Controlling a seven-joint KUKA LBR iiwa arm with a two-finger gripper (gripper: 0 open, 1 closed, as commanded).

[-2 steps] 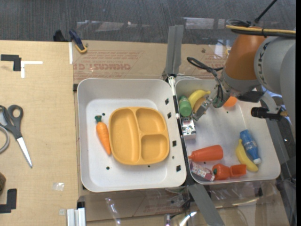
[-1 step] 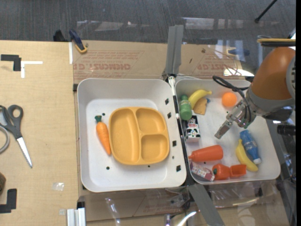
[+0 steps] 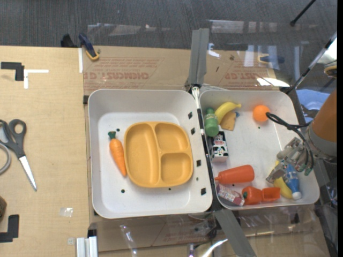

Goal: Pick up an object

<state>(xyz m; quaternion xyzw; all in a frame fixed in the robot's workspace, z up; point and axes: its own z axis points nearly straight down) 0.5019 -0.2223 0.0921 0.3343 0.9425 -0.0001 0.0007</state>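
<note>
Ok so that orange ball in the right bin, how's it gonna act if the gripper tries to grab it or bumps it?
The orange ball looks round and smooth, so it would probably roll at a nudge and could squirt out of a two-finger pinch. It sits apart from the banana on bare bin floor, so little would stop it before the wall. It's likely light, perhaps a toy.

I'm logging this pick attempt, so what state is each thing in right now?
gripper: low in the right bin, above the toys at its right edge
yellow divided plate: flat in the left bin
toy carrot: lying beside the plate
banana: lying in the right bin
orange ball: resting apart from the gripper
</note>
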